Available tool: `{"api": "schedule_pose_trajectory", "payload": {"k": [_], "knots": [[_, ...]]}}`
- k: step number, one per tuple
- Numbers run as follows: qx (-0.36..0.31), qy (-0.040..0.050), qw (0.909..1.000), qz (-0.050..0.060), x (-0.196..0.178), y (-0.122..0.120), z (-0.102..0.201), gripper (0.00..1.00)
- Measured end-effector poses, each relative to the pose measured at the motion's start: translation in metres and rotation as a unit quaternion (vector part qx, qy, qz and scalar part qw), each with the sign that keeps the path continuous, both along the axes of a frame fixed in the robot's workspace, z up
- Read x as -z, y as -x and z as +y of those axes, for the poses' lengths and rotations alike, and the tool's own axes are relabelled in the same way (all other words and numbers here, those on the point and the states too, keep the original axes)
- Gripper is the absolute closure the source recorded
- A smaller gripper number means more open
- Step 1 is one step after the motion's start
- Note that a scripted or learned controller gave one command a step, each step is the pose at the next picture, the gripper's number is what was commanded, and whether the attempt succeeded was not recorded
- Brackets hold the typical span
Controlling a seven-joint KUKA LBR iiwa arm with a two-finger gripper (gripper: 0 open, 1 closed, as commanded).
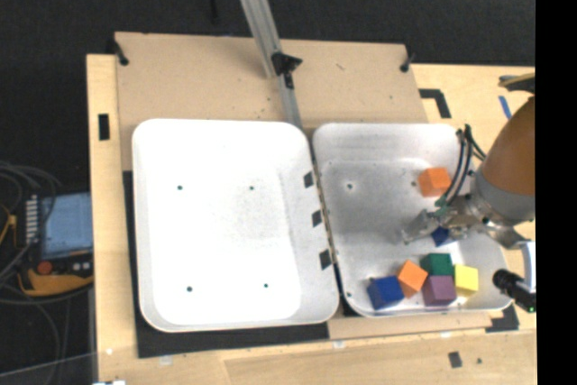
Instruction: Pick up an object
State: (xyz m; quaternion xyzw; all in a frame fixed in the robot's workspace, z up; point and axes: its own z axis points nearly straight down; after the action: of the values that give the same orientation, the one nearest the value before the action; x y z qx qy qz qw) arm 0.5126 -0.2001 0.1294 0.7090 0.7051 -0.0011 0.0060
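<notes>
The gripper (431, 228) sits low in the right bin (379, 149), near its right edge; whether the fingers are wide or narrow, I cannot tell. A small blue block (440, 237) lies just beside it, an orange block (434, 181) farther back, and five blocks cluster at the front edge.

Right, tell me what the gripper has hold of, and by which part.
It cannot be told. The gripper sits low in the right white bin, right beside a small dark blue block, but the view is too blurred to show a hold.
</notes>
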Motion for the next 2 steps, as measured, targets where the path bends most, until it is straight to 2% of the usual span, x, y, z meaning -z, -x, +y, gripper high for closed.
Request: {"api": "schedule_pose_trajectory", "payload": {"k": [1,2], "knots": [[0.003,-0.0007,1.0000,-0.004,-0.013,-0.002,0.000,1.00],[-0.004,-0.0041,1.0000,0.002,-0.074,-0.003,-0.002,1.00]]}}
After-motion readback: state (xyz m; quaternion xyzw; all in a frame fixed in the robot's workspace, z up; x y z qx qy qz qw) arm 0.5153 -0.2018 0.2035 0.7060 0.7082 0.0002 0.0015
